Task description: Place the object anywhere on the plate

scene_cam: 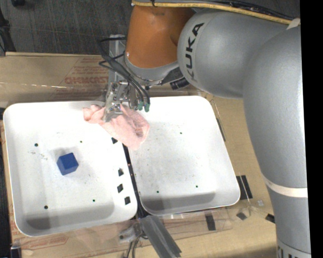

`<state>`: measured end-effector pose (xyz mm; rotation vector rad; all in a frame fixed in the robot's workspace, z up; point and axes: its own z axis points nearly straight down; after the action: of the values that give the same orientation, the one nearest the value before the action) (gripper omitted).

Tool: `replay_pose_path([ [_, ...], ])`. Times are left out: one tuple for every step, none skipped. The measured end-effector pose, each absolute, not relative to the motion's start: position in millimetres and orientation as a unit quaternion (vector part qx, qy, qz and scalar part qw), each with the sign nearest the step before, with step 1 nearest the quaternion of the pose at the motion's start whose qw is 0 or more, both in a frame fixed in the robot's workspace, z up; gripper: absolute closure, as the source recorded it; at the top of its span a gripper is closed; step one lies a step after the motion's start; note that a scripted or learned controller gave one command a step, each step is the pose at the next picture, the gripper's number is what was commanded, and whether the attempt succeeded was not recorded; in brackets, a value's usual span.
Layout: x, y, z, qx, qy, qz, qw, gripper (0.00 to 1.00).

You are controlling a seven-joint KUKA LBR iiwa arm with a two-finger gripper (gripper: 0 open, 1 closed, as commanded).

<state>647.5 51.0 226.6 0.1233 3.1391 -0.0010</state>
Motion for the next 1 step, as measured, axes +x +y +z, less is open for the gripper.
replay_pose_path([
  [631.0, 102.4, 224.8, -0.002, 1.000, -0.0006, -0.002, 1.00],
])
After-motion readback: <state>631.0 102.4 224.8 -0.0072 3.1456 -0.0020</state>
